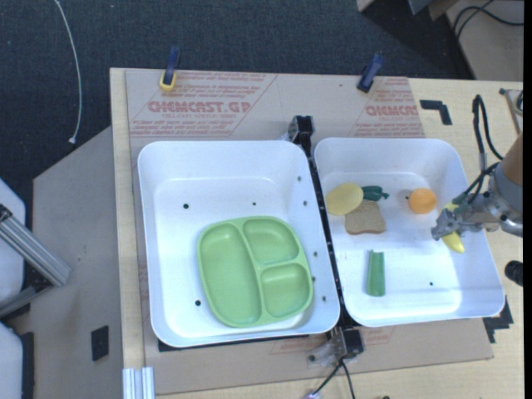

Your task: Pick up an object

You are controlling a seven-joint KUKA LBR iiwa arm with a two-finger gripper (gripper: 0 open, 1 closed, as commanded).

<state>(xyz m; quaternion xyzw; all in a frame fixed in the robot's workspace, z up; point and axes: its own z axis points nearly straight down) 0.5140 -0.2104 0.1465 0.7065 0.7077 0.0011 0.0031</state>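
The worktop (133, 223) is a pale board with red lettering, carrying two shallow white bins side by side. The left bin (166, 173) lies well to the left of the pincer and holds a green divided plate (253, 268) with three compartments, resting toward that bin's near side. The right bin (449, 298) is the one the pincer (449, 227) reaches into, low over its right-hand edge.

The arm (511, 185) comes in from the right, its grey wrist just above and behind the pincer. Whether the pincer is spread or pressed together cannot be told: the tips are small and dark against the bin wall. A small yellow piece (454, 242) shows right beneath the pincer, touching or nearly touching it; whether it is pinched cannot be told.

Left of the pincer and slightly farther back sits an orange ball (422, 200), near but apart from it. Farther left lie a tan slice of bread (365, 219) and, touching its far edge, a yellow lemon-like piece (343, 198) with a small dark green bit (374, 194) beside it. Left of the pincer and nearer the front of the bin lies a green stick (376, 273), lengthwise, apart from everything else.
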